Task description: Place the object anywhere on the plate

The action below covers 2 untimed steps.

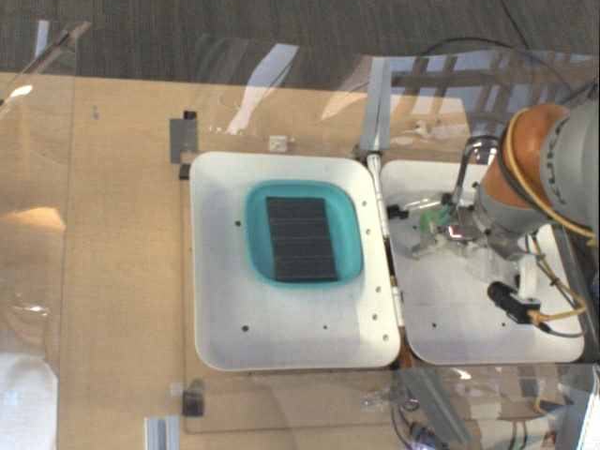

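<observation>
A teal plate (349, 235) with rounded corners lies in the left bin (220, 298), a little toward its far side. On the plate's middle rests a dark ridged rectangular object (301, 239). My gripper (437, 231) is low over the far left part of the right bin (469, 322), close to the wall between the two bins. A small green piece (430, 219) shows right at the gripper's tip; whether it is held or just lies beside it is unclear. The grey arm with its orange band (525, 153) comes in from the right.
A black cable end with a yellow lead (514, 303) hangs over the right bin's near side. A metal post (376, 111) stands behind the divider between the bins. A clear plastic shield reflects light across the far bench.
</observation>
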Tool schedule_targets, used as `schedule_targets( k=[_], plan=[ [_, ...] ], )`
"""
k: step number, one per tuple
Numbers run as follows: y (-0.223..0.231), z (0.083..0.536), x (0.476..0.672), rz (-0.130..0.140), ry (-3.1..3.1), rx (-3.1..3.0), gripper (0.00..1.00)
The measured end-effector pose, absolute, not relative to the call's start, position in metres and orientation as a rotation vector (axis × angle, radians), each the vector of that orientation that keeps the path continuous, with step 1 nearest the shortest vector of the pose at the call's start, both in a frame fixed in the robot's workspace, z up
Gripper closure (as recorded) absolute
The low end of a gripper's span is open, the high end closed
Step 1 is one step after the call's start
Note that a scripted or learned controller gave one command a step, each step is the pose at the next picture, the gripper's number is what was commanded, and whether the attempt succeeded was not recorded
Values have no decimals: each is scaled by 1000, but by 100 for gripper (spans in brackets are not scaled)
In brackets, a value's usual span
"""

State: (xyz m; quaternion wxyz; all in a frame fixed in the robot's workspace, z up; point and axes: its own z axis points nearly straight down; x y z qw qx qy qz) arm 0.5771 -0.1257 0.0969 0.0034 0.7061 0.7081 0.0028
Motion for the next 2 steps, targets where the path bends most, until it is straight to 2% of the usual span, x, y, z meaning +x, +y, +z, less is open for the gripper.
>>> schedule_targets(
  k=[1,2],
  plan=[
    [-60,185,512,7,2280,2155,0],
    [-60,196,514,12,2280,2151,100]
  ],
)
